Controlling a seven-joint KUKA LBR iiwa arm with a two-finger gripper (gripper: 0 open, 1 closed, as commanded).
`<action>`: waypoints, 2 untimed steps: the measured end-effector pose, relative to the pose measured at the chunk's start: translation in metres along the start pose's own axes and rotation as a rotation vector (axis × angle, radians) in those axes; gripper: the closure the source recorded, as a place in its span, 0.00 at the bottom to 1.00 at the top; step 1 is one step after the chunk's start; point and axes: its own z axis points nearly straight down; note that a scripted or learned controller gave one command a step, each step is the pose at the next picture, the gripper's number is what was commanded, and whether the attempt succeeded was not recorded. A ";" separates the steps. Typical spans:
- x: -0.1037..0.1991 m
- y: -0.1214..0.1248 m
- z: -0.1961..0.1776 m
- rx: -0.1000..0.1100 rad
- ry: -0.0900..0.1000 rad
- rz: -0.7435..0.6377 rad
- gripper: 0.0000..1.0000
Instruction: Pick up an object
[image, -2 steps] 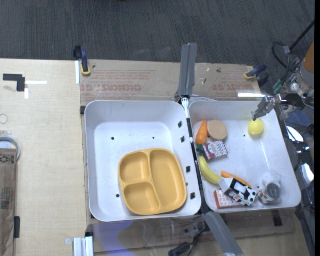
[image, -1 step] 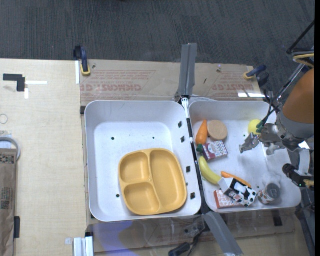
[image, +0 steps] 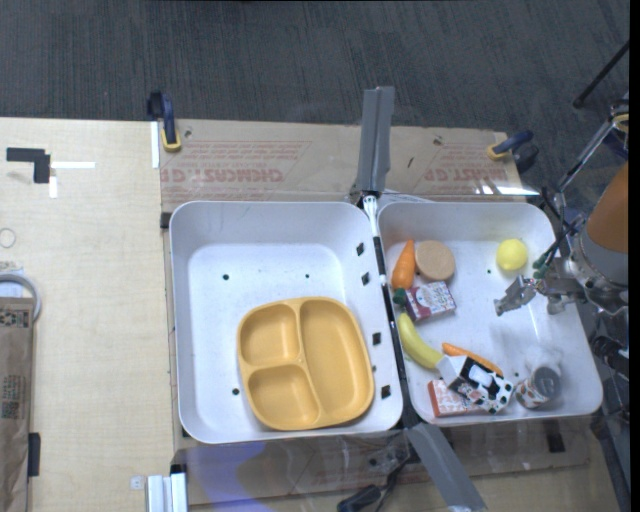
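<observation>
While the wooden tabletop (image: 80, 330) lies bare on the left, the left bin (image: 200, 240) holds a yellow divided plate (image: 305, 362) with three compartments, set toward the bin's near right corner. In the right bin (image: 470, 215), an orange carrot (image: 403, 263) stands along the left wall, with a round brown bun (image: 435, 260) just beside it. Below them a small maroon carton (image: 432, 300) lies tilted, and a banana (image: 418, 343) curves along the left wall beneath it. Farther toward the near edge lie a second, thinner carrot (image: 468, 354), a black-and-white cow-patterned toy (image: 482, 384) resting on a red and white box (image: 450, 400), and a small can (image: 542, 385) on its side. A yellow lemon (image: 512, 255) sits near the far right corner. The claw (image: 512, 299) hangs above the bin floor between lemon and can, its fingers slightly apart with nothing between them, touching none of the objects.
</observation>
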 end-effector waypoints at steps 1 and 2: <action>0.059 -0.031 0.033 0.001 0.001 -0.127 0.00; 0.008 0.003 -0.030 -0.001 -0.001 -0.274 0.00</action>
